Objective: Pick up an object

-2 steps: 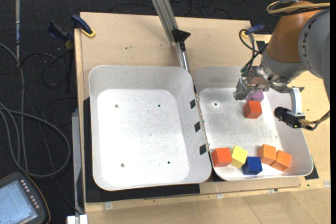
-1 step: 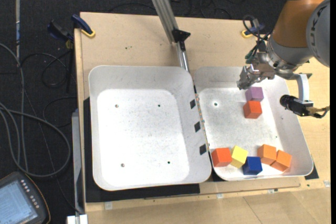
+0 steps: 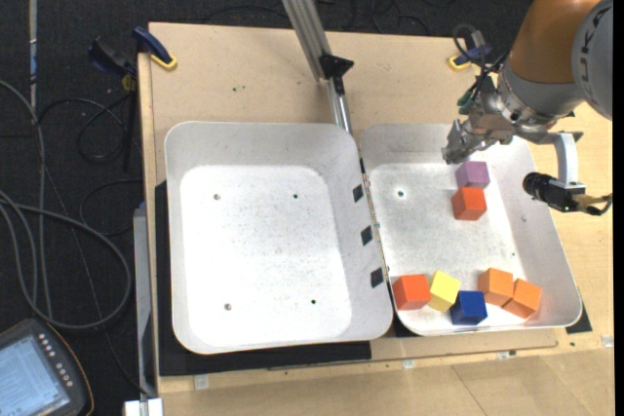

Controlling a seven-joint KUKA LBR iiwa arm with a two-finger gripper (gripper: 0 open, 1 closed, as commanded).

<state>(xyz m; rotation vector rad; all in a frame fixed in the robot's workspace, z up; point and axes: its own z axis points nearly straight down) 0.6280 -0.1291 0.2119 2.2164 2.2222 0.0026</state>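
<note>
Purple cube (image 3: 475, 173) sits touching orange cube (image 3: 469, 203), right bin (image 3: 546, 239).

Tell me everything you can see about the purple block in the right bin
The purple block is a small cube, matte lilac, looking like painted wood or foam. It sits flat on the floor of the right bin, toward the far side, with an orange block just in front of it, touching or nearly so. The gripper hangs right beside its upper left corner; whether it touches the block cannot be told.
</note>
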